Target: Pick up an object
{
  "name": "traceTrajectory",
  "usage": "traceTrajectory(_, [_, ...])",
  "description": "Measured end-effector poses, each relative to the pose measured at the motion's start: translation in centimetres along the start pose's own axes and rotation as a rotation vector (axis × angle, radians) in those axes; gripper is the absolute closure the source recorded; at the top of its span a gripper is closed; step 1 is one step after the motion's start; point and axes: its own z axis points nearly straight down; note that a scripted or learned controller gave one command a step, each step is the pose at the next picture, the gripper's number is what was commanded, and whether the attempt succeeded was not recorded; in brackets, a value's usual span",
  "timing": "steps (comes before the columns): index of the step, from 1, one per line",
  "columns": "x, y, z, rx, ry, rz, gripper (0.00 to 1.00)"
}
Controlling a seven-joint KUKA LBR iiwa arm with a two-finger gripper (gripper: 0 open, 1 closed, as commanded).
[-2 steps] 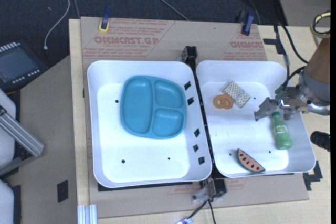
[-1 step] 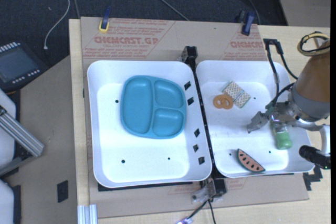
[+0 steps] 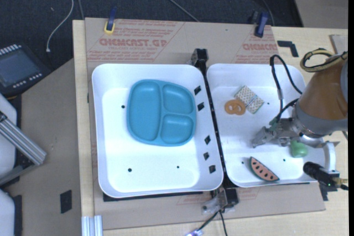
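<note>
A small green object (image 3: 299,148) lies in the right bin (image 3: 221,119), partly hidden under the claw (image 3: 265,137), whose grip I cannot tell. Nearby: watermelon slice (image 3: 263,169), orange ring (image 3: 235,107), patterned packet (image 3: 248,99). Left bin (image 3: 110,135) holds a blue divided plate (image 3: 161,112).

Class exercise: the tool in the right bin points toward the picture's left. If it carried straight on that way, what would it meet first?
The tool points left over bare bin floor. Nothing seems to lie directly ahead before the right bin wall at the divider. The watermelon slice sits nearer the camera, the orange ring farther back. Height is unclear.
</note>
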Motion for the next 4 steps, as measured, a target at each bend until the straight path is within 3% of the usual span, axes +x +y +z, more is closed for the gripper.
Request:
traceTrajectory(1, [0.0, 0.1, -1.4, -0.006, -0.001, 0.000, 1.00])
traceTrajectory(4, [-0.2, 0.8, -15.7, -0.013, -0.006, -0.001, 1.00])
